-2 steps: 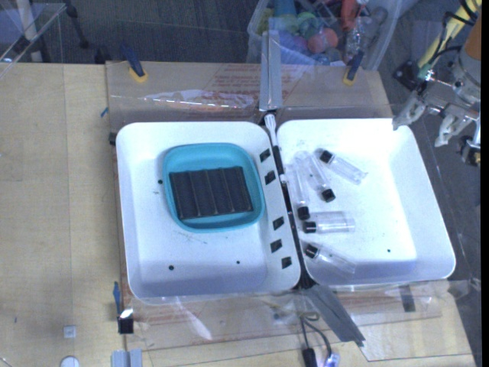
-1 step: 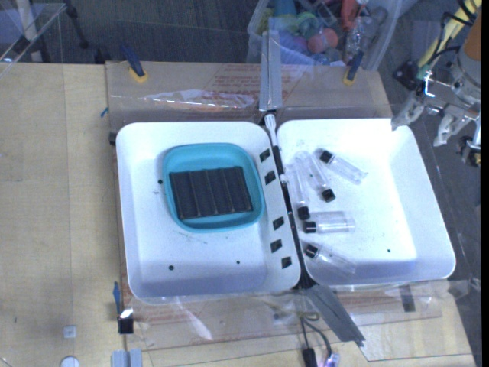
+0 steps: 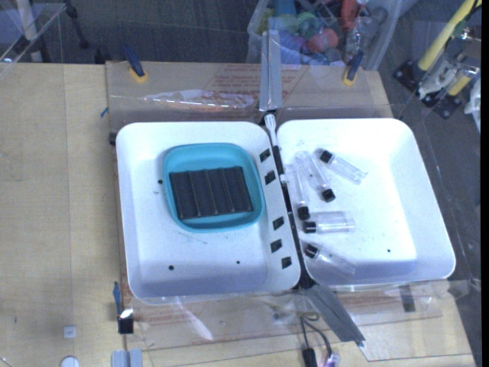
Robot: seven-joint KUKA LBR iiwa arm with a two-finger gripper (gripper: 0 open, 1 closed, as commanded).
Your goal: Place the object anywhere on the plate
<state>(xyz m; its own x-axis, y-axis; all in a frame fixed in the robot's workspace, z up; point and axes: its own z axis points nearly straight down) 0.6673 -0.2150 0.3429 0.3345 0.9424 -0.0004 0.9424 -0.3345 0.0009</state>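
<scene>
Clear black-capped vials (image 3: 336, 165) lay loose in the right bin (image 3: 397, 151), none on the teal plate (image 3: 210, 155), which sat in the left bin (image 3: 137, 205) holding a dark ribbed insert (image 3: 210, 192). Pick step looked not yet begun. Gripper state: cannot tell. Next move likely calls for reaching one vial.

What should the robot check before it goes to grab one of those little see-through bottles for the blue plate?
1. Blue plate sits flat in the left bin: ok.
2. Room on the plate: cannot tell; a dark ribbed block covers most of its middle.
3. Clear vials lie in the right bin: ok.
4. A vial lies apart from the others: ok, the one nearest the far wall.
5. Some vials crowd the divider: not ok for an easy grab.
</scene>
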